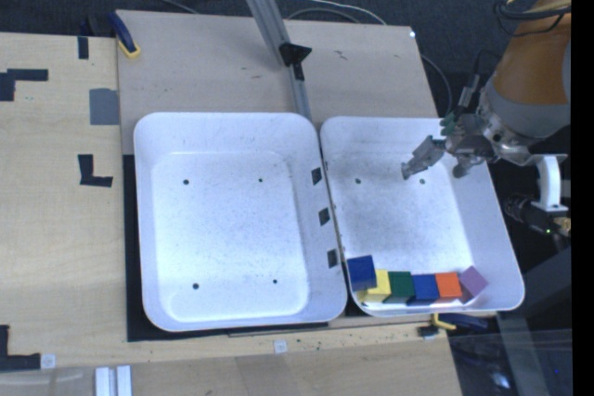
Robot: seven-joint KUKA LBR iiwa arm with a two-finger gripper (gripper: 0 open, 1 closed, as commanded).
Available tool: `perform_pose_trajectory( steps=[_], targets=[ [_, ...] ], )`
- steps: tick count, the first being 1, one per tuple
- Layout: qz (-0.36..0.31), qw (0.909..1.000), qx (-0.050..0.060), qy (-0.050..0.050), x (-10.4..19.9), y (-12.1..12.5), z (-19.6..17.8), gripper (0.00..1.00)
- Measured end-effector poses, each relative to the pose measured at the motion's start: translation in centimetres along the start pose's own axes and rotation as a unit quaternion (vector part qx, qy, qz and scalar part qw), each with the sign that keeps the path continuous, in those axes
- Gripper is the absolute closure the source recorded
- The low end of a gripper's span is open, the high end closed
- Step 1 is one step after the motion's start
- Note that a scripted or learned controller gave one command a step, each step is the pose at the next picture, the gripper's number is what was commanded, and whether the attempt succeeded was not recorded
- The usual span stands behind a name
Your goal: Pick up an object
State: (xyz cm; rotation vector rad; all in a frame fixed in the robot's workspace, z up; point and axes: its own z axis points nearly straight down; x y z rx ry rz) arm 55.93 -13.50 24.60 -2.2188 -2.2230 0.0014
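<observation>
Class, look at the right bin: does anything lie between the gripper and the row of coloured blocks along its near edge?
Nothing visible does. The gripper hovers over the far part of the right bin, and only bare bin floor separates it from the coloured blocks lined up along the near wall.

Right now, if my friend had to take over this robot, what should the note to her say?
Gripper: hanging over the upper part of the right bin, carrying nothing.
Blocks: all lined up along the near edge of the right bin: blue block, yellow block, green block, another blue one, orange block, purple block.
Left bin: no blocks in it.
Done: nothing picked up yet.
Left: bring the gripper down to the row of blocks, close on one and lift it. They sit tight together, so an end block is probably easiest.
</observation>
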Motion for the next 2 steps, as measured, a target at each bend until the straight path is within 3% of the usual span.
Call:
perform_pose_trajectory(
  steps=[1, 2],
  targets=[
    [-0.003, 1.0, 0.004, 0.002, 7.4, -1.9, 5.8, 0.0],
    [-0.003, 1.0, 0.002, 0.002, 16.9, -5.2, 5.5, 0.0]
  ],
)
